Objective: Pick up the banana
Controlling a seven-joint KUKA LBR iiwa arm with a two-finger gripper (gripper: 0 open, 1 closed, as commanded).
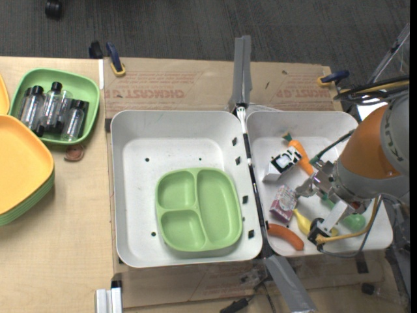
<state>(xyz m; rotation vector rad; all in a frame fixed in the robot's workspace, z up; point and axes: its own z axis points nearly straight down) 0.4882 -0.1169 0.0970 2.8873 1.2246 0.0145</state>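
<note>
Yellow, the banana [303, 222] lies in the right bin [260, 124] between a purple packet [283, 203] and a red sausage [286, 235], while our gripper [317, 189] hangs just above it, its opening beyond telling.

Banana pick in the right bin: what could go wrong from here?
1. Clutter: the banana lies close to the pink packet and the red sausage-like toy, so the gripper may catch a neighbour instead.
2. The banana sits near the right bin's front wall, which may crowd the approach.
3. The arm covers part of the bin, so a grasp may be hard to confirm.
</note>
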